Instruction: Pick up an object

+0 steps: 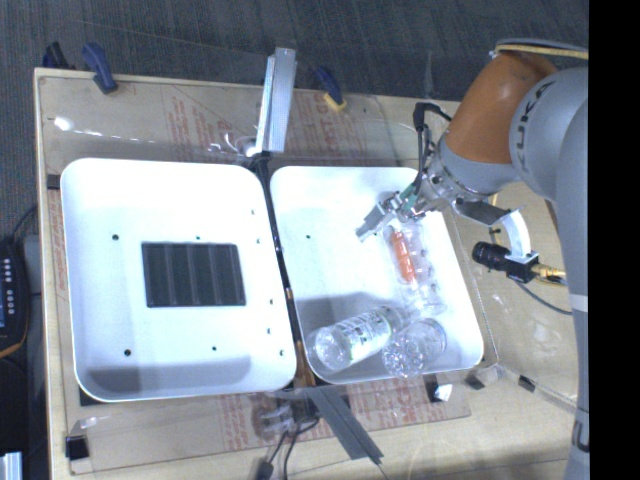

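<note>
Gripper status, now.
Gripper: over the right bin, above the clear bottle with the orange label; open or shut cannot be told.

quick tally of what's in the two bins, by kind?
Clear plastic bottles lying on their sides: 2, the clear bottle at the near edge and the bottle with the orange label, both in the right bin.
Clear plastic cups: 1, the cup in the near right corner of the right bin.
Dark ribbed panels: 1, the dark panel in the left bin.
Total: 4.
</note>
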